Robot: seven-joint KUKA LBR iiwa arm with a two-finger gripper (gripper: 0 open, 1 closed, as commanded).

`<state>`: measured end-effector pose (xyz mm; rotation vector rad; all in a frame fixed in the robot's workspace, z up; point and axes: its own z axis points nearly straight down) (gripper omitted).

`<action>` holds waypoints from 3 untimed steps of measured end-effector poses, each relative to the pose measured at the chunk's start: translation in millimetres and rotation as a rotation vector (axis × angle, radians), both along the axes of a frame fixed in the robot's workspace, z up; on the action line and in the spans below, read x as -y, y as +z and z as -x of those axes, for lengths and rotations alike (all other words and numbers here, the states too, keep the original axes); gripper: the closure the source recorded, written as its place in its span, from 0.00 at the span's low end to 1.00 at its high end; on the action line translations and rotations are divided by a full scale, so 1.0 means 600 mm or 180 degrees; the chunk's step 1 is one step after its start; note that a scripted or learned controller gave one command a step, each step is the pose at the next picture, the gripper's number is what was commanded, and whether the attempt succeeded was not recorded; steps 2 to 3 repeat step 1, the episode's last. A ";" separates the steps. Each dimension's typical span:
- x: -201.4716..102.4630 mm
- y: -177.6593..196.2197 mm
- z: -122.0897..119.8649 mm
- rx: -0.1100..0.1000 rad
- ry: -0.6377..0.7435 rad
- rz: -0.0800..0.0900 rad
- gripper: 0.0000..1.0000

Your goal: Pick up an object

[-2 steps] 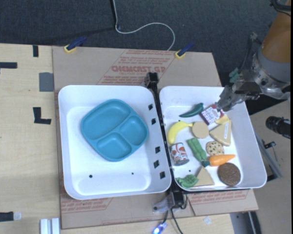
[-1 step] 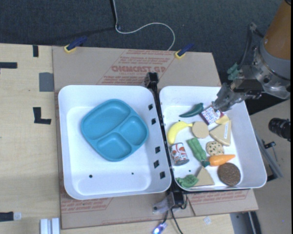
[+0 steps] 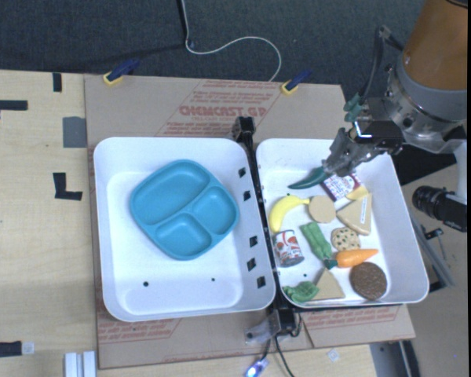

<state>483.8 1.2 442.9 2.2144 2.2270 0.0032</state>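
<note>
Gripper (image 3: 335,166) over right bin (image 3: 404,210), apparently pinching dark green pepper (image 3: 308,181) by its end; shallow hold, may slip on lift.

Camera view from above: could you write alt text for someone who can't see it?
A robot arm's pincer hangs over the right bin, just above a dark green pepper among toy foods including a banana and carrot. The left bin holds a blue divided plate.
</note>
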 end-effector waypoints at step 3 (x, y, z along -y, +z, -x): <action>-0.074 0.031 0.000 -0.0004 0.0001 0.0000 1.00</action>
